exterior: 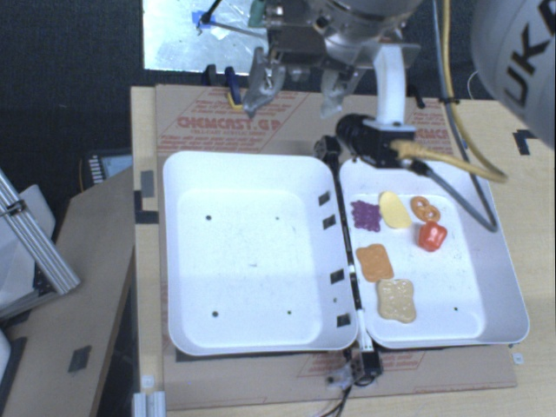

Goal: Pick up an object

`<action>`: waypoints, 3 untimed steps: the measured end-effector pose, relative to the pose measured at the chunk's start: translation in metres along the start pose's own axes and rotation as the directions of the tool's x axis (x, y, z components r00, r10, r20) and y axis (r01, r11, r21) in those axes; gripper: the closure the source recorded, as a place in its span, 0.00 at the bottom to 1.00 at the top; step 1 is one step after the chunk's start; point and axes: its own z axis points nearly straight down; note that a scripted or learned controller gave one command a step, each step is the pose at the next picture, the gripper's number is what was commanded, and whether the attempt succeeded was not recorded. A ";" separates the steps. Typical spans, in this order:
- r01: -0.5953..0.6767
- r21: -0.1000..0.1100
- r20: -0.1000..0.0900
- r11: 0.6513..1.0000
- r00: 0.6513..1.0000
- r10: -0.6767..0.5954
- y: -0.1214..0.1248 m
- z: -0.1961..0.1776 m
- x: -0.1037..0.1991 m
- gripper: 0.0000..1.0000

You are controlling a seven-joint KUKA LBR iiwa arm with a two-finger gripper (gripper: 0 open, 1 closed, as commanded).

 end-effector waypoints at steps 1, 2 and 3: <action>0.000 0.000 0.000 1.000 1.000 0.000 0.000 0.000 0.000 0.00; 0.000 0.000 0.000 1.000 1.000 0.000 0.000 0.000 0.000 0.00; 0.000 0.000 0.000 1.000 1.000 0.000 0.000 0.000 0.000 0.00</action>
